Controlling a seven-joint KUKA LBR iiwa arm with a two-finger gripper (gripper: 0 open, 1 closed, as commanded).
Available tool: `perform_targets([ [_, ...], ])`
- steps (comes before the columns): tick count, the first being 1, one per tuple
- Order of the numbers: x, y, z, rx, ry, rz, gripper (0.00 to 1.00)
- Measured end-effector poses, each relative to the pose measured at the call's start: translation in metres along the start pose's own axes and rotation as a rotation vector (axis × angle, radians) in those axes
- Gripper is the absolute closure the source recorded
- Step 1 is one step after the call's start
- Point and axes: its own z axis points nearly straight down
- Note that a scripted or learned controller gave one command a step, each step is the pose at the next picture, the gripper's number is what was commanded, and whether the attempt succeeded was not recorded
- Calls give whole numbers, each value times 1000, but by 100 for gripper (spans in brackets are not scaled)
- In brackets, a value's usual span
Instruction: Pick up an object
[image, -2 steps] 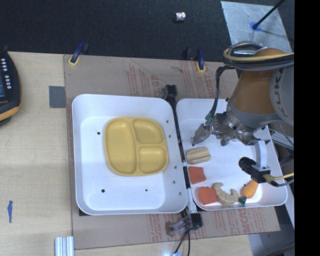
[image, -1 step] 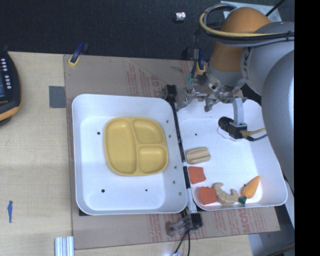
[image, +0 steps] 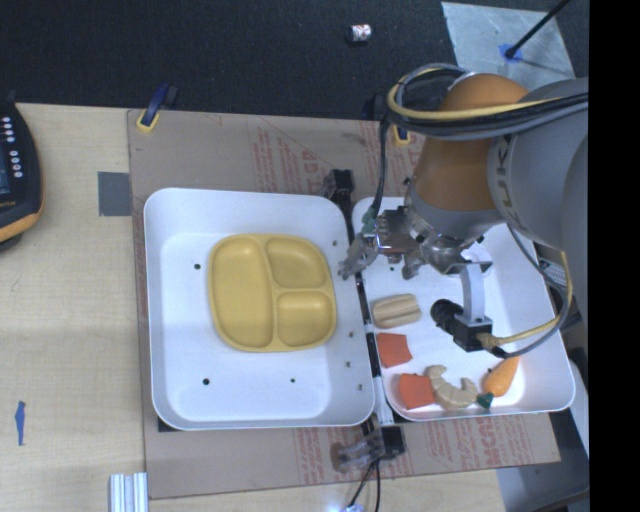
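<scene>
My gripper (image: 382, 262) hangs over the upper left part of the right bin (image: 535, 400), close to the wall between the two bins. It is open, and nothing is between its fingers. Just below it lies a beige bread roll (image: 395, 310). Further toward the front are an orange-red block (image: 394, 349), a second red block (image: 414, 390), a tan curved pastry (image: 451, 388) and an orange carrot (image: 503, 375) with a green tip.
The left bin (image: 170, 390) holds a yellow divided plate (image: 270, 292) in its middle. The grey arm with its orange band (image: 470, 150) covers the back of the right bin. A black-and-orange device (image: 15, 165) lies at the bench's left edge.
</scene>
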Motion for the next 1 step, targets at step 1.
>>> perform_targets([
  [1,-65,-92,16,3,-1,12,0],
])
